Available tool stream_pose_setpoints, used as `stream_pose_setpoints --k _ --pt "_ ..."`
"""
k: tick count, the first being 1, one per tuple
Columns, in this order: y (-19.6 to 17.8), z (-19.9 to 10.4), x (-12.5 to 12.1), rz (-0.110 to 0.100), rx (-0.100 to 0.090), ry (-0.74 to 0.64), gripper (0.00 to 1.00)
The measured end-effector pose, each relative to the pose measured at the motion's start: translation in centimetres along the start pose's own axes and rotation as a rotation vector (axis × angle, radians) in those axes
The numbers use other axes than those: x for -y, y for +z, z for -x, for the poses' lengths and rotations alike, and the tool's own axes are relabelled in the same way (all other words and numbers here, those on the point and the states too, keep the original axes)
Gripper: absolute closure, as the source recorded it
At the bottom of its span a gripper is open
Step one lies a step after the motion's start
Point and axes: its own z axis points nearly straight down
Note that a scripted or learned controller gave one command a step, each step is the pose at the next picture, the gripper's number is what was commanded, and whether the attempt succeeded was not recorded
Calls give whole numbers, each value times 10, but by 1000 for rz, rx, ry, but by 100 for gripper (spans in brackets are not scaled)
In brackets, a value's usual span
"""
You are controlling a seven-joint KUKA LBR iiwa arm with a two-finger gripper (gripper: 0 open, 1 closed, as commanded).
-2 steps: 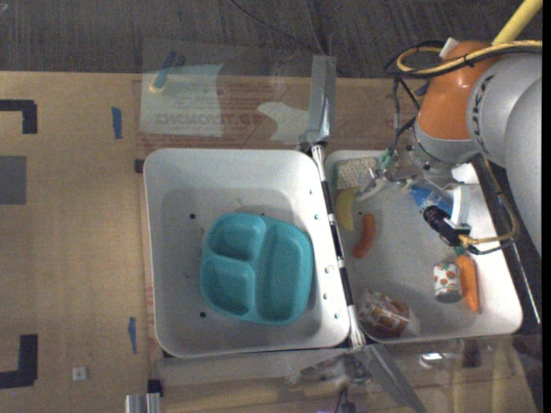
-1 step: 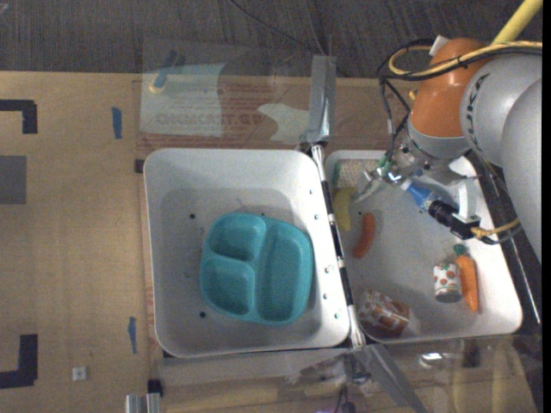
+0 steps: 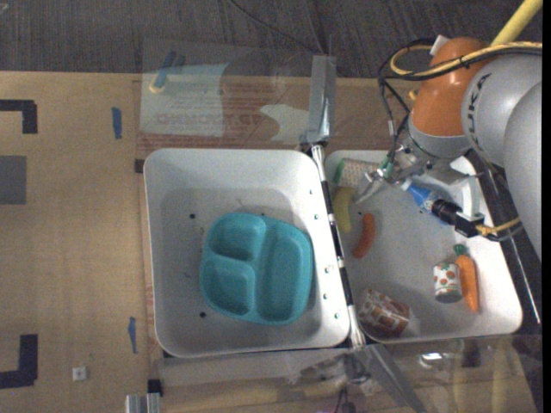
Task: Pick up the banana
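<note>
Wooden bench (image 3: 69, 256) spreads across the lower and left parts of the frame, bearing two shallow white bins side by side. Nearest the bottom edge, in the right bin (image 3: 508, 317), sit a round patterned container (image 3: 384, 313), a small spotted cup (image 3: 446, 281) and, touching it on the right, an orange toy carrot (image 3: 468, 282). The left bin (image 3: 172, 188) holds a teal divided plate (image 3: 256, 268). Farther up in the right bin, a red-orange sausage-shaped toy (image 3: 365, 234) lies near the pale yellow banana (image 3: 343, 209), which rests against the bin's left wall, at centre right of the frame. Above the banana lies a pale green and white object (image 3: 349, 173). The gripper (image 3: 385, 176) hovers just right of the banana's upper end, apart from it; whether it is spread or pressed together cannot be told. A blue tube (image 3: 421, 196) lies beside it. The grey arm (image 3: 508, 110) fills the upper right.
</note>
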Motion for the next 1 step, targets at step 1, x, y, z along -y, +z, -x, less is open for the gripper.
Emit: stream_pose_setpoints --k 1 --pt "1 -1 0 -2 -1 -6 0"
